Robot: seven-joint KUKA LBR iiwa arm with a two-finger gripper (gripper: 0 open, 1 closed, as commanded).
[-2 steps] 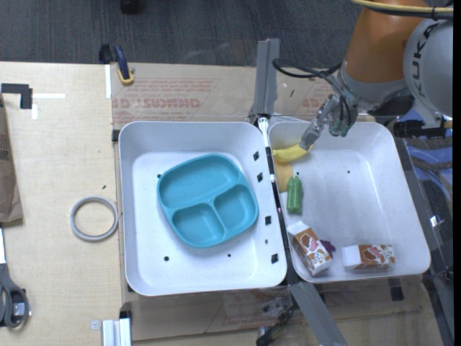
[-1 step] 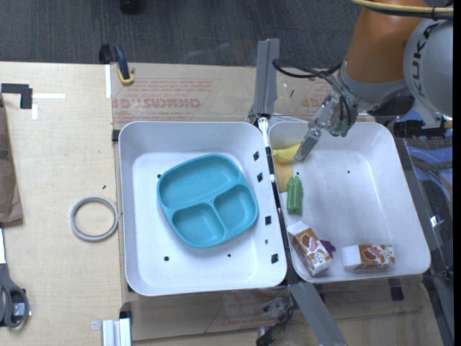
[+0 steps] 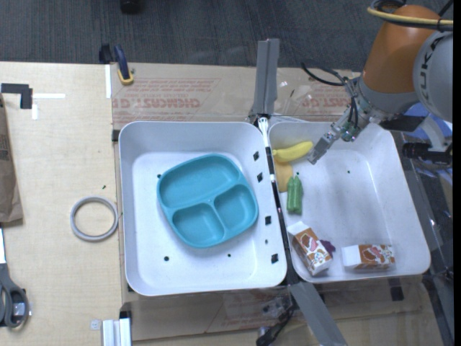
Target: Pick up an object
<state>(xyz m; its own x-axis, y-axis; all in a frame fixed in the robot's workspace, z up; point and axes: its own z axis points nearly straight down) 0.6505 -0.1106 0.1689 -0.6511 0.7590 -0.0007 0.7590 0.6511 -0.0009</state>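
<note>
gripper (image 3: 322, 148) hangs just right of the banana (image 3: 292, 151) in the right bin (image 3: 403, 193), holding nothing. i cannot tell its state. a descent could clip the wall or nudge the banana onto the green piece (image 3: 294, 194).

Left bin (image 3: 133, 215) holds a blue divided plate (image 3: 207, 200) mid-floor. Right bin (image 3: 403, 193): banana (image 3: 292, 151) and green item (image 3: 294, 194) along left wall, two small boxes (image 3: 311, 250) (image 3: 368, 256) by the near edge. Gripper (image 3: 322, 148) hangs just beside the banana.
</note>
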